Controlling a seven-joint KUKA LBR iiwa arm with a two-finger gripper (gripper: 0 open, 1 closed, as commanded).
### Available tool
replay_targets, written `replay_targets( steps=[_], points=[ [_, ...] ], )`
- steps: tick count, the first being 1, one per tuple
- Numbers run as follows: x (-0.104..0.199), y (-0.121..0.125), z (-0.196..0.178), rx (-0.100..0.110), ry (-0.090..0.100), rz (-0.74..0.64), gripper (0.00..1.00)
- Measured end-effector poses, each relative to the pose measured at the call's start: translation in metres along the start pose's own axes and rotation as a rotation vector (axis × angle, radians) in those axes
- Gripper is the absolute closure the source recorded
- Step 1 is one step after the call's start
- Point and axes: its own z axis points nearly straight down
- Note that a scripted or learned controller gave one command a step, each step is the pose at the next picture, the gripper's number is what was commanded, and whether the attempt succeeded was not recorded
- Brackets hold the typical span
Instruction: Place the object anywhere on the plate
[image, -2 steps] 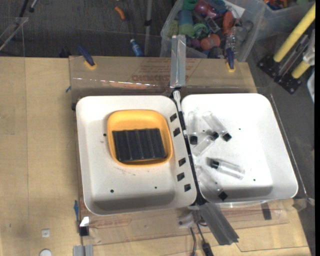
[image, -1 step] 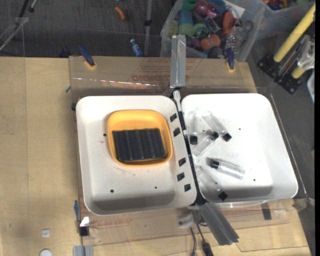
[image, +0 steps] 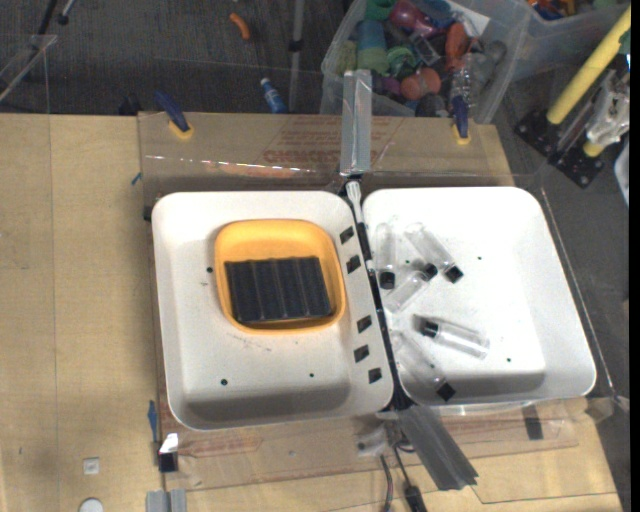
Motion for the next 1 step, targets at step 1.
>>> replay_targets(
  steps=[1],
  points=[
    [-0.0084, 0.0013, -0.0336, -0.008, -0.002, -0.240, 1.00]
  ],
)
